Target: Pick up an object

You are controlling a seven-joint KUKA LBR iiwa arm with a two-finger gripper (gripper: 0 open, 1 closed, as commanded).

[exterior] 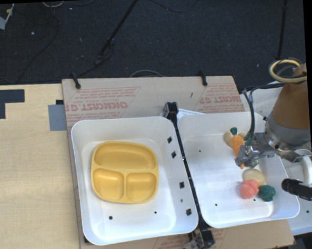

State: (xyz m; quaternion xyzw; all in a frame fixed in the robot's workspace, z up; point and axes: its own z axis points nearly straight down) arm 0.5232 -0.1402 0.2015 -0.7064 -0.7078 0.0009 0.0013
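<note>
Hovering near the right bin's (pixel 214 218) right edge, gripper (pixel 246 157) opening can't be told; toy carrot (pixel 237 142) beside it looks light, stiff, slippery, so grab mid-body.

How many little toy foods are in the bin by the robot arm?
4 that I can see: an orange carrot under the gripper, a cream piece, a pink piece and a dark green piece. The arm may hide more.

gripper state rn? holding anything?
Gripper: cannot be told. It sits low in the right white bin, beside the orange carrot-shaped toy; nothing visibly between its fingers.
</note>
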